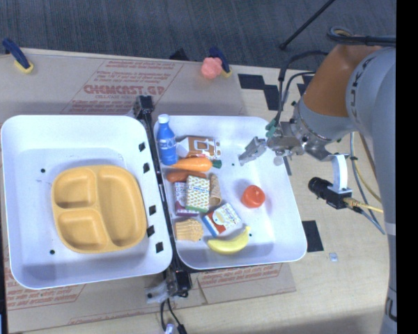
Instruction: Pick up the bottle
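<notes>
Gripper (253,150) poised over upper right of right-hand bin (287,223), fingers apparently slightly parted and holding nothing, though too small for certainty. Bottle (166,140) — clear, blue cap, blue label — lying at bin's upper left corner, against divider between bins, well apart from gripper. Just below bottle: carrot (192,165), snack packets (198,191), cracker (187,229), banana (228,243); orange ball (253,196) near bin's right side. Left-hand bin (14,186) bearing yellow sectioned tray (97,207). Likely best approach: travel left across bin, descend over bottle's body, fingers spanning its narrow width, clear of wall and carrot. Hard to judge — exact finger gap, bottle's contact with bin wall; arm's upper links cut off at right.
</notes>
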Controlling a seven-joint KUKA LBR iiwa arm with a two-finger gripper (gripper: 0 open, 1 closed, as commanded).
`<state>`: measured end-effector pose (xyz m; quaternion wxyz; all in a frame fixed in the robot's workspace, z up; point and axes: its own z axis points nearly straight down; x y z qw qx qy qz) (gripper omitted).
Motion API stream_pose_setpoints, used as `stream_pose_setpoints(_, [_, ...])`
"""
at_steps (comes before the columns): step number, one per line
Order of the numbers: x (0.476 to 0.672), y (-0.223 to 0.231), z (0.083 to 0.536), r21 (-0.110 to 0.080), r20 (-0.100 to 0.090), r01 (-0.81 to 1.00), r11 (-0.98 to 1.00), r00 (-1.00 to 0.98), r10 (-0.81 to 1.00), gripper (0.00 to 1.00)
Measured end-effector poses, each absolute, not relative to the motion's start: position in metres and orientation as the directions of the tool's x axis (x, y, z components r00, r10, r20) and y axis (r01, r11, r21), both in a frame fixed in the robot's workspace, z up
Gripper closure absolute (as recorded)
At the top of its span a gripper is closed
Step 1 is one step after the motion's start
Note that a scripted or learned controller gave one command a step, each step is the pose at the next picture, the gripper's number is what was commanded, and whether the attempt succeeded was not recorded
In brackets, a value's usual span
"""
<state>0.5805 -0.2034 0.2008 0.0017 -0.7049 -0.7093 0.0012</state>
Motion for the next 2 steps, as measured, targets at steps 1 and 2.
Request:
stream_pose_setpoints(1, [0.581,-0.203,0.211,-0.006,0.002,1.000,0.011,-0.011,1.000,1.00])
stream_pose_setpoints(2, [0.509,-0.211,0.216,-0.004,0.003,0.969,0.245,-0.245,0.969,1.00])
